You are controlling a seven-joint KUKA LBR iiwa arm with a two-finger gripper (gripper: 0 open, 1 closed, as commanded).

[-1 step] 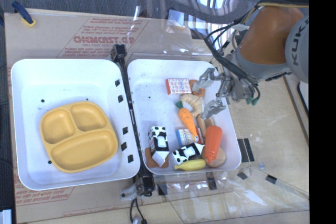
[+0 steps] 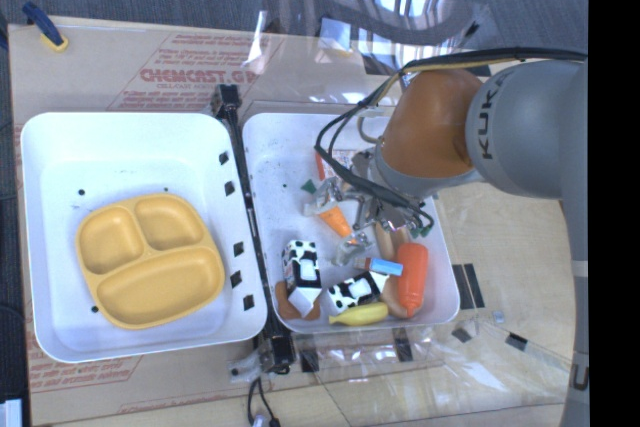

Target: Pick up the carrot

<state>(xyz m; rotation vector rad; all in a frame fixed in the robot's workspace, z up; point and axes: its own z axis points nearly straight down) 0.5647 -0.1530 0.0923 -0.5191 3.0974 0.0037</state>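
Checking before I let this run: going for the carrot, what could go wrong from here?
1. The carrot lies in a crowded corner of the right bin, touching other toys, so the fingers may catch a neighbour.
2. It lies close to the bin's wall, which may block one finger.
3. The gripper sits over another orange piece, not the carrot; a close here would likely take the wrong thing.

Glossy white plastic bins (image 2: 40, 215), a matt yellow plastic tray (image 2: 150, 260), smooth orange carrot (image 2: 411, 277)
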